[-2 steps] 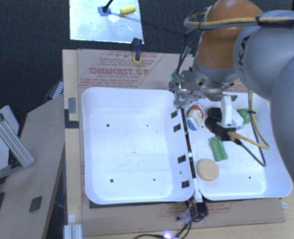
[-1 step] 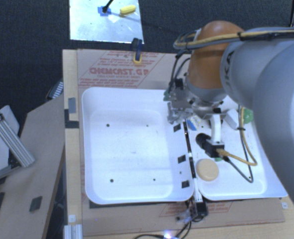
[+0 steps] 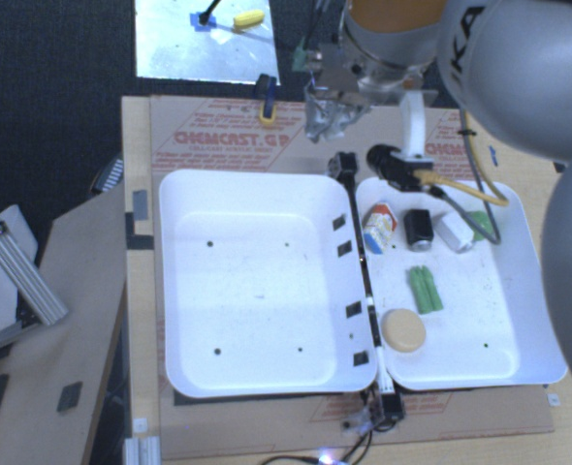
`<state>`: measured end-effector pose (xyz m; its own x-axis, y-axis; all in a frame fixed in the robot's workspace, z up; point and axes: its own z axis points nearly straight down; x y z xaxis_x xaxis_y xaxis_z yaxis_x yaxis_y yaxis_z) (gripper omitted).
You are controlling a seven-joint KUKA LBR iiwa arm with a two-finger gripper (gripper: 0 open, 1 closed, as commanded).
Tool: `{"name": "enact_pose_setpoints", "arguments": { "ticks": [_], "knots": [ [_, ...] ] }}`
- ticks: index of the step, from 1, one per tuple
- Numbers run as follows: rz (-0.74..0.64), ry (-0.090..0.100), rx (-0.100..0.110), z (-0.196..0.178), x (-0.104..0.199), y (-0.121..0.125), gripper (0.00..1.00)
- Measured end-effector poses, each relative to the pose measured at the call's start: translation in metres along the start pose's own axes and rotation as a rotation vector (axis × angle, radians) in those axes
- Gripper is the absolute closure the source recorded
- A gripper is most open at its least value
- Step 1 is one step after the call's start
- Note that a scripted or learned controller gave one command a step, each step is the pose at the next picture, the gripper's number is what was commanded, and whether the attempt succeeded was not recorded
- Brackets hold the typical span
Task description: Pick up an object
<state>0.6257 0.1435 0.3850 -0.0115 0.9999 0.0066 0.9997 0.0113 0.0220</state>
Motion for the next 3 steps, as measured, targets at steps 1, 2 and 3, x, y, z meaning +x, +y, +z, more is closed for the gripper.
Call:
{"name": "enact_pose_setpoints", "arguments": {
  "ticks": [1, 2, 3],
  "knots": [
    [0.012, -0.009, 0.036, 0.100, -0.032, -0.086, 1.00],
    [0.006, -0.002, 0.001, -0.138, -0.025, -0.057, 1.00],
    [0.013, -0.008, 0.015, -0.131, -0.052, 0.049, 1.00]
  ]
}}
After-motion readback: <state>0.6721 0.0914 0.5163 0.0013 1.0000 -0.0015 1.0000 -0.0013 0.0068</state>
